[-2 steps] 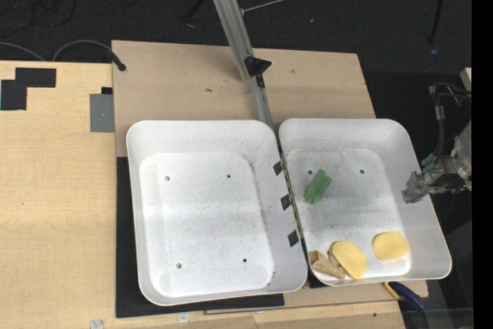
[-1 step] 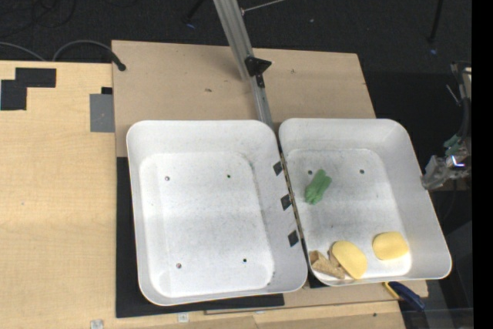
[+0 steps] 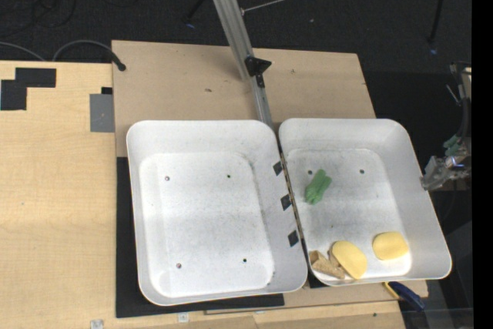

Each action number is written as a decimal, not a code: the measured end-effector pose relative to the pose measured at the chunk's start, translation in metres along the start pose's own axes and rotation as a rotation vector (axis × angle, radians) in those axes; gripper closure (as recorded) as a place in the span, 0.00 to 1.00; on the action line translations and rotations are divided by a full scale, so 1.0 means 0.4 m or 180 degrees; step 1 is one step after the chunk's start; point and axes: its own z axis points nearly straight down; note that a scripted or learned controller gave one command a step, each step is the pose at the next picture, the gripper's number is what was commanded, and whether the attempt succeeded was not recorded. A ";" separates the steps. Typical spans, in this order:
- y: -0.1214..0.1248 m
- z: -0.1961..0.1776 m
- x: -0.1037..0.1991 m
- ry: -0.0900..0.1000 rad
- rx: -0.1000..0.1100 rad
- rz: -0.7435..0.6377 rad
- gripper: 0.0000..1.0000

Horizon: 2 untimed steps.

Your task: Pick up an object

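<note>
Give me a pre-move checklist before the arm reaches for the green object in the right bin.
1. Green object lies in the right bin: ok.
2. Green object stands apart from both yellow pieces: ok.
3. Room around it on the bin floor for a grasp: ok.
4. Hand is beyond the right bin's right rim, not above the object: not ok.
5. Hand's readiness to grasp: cannot tell.

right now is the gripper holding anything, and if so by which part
Nothing can be seen held. The gripper sits at the right edge, outside the right bin, while the green object and two yellow objects lie in that bin.
</note>
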 end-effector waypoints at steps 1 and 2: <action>0.000 -0.005 0.140 0.0010 0.0003 0.0003 1.00; -0.014 0.029 0.293 0.0011 0.0011 0.0003 1.00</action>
